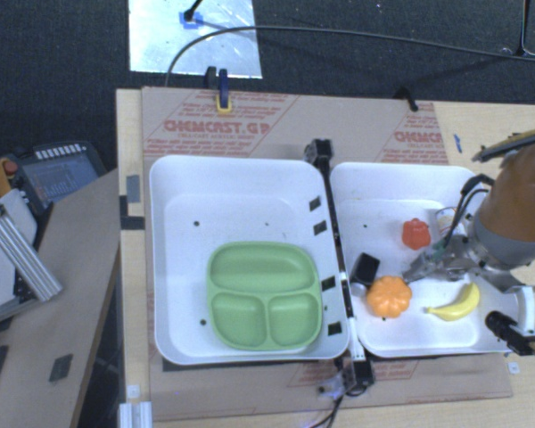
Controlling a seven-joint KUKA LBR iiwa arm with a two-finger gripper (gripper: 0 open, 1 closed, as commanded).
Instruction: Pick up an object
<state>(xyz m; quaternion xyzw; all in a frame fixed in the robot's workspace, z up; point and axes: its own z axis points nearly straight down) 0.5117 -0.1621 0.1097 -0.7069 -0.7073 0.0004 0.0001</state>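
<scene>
From the camera view, the gripper (425, 267) hangs low in the right bin (374, 185), just above the orange pumpkin-like toy (389, 296) near the front edge, with the banana (455, 304) beside it. I cannot tell its grip state. It seems to be on approach; next it must settle onto one object.

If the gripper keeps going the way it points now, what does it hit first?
The gripper points toward the view's left and slightly down. Straight on, it would probably meet the orange pumpkin-shaped toy first, with the small black block just beyond; depth is unclear, so it might pass above both.
</scene>
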